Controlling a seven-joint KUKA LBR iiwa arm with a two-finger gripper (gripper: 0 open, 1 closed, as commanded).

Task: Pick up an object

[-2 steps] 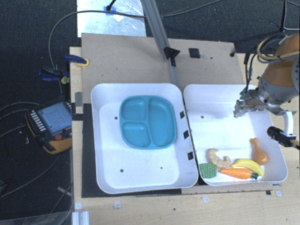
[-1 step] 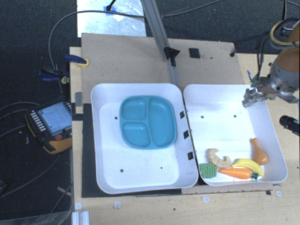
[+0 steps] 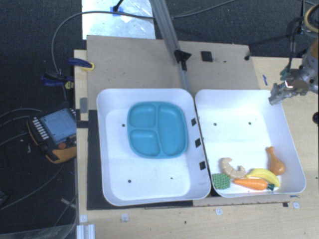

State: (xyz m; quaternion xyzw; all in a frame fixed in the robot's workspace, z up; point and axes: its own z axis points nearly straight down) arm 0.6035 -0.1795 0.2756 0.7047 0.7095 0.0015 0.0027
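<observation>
The right bin (image 3: pixel 239 108) holds several toy foods along its near edge: an orange carrot (image 3: pixel 250 183), a yellow banana (image 3: pixel 264 175), a brown drumstick (image 3: pixel 275 161), a beige curled piece (image 3: pixel 231 168) and a small green piece (image 3: pixel 221 181). My gripper (image 3: pixel 280 93) hangs at the far right, above the right bin's far right corner, well away from the foods. Nothing shows between its fingers.
The left bin (image 3: pixel 112 133) holds a blue divided plate (image 3: pixel 157 129). A grey pole (image 3: pixel 167 24) slants across the back of the bench. Clamps and a handheld pendant (image 3: pixel 54 131) lie off the bench to the left.
</observation>
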